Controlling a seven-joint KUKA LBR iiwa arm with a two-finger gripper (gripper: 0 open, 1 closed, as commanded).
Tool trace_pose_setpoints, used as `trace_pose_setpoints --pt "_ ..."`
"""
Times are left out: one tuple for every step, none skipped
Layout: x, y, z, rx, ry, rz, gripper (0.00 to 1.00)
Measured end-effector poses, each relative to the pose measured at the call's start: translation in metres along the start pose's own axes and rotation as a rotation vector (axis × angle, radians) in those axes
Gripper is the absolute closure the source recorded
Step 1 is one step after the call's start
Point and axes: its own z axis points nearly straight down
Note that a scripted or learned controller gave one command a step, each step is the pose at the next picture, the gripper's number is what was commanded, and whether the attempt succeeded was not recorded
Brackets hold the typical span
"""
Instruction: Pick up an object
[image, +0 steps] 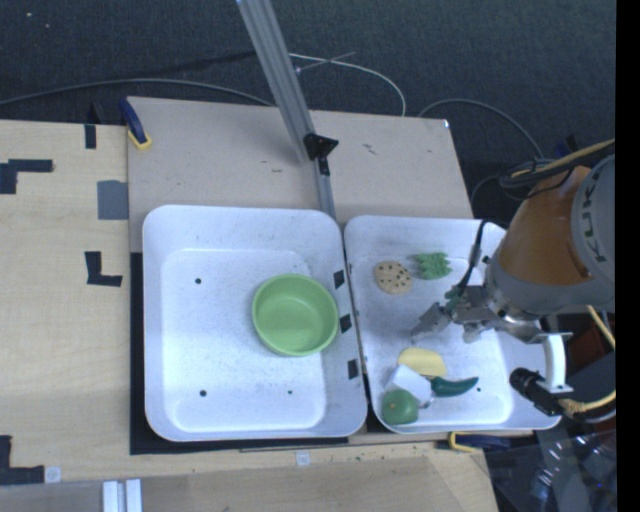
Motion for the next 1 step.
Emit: trace_pose_setpoints --pt "0.0067 -0.0014 0.0612 -0.005 -0.002 -0.002 0.00"
